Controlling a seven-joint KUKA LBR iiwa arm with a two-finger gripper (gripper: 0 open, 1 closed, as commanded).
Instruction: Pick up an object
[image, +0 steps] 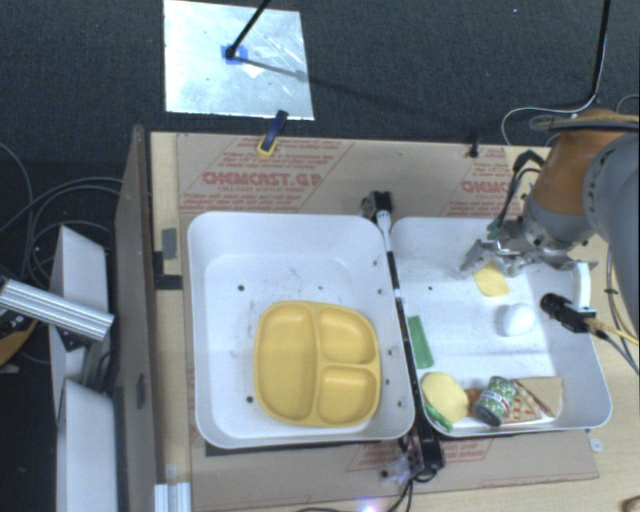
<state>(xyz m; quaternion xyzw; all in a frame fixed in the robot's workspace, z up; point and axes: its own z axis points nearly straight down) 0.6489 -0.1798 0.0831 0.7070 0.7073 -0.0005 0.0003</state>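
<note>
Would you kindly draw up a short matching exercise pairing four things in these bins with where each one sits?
Things:
1. yellow divided tray
2. white ball
3. green strip
4. gripper

Places:
A. along the right bin's left wall
B. over a pale yellow piece near the right bin's back
C. left bin
D. right bin's middle, towards its right side

Pairs: 1-C, 2-D, 3-A, 4-B

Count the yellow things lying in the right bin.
2: a pale yellow piece under the tool near the far wall, and a yellow lemon-like item at the near-left corner. Others may be hidden.
</note>
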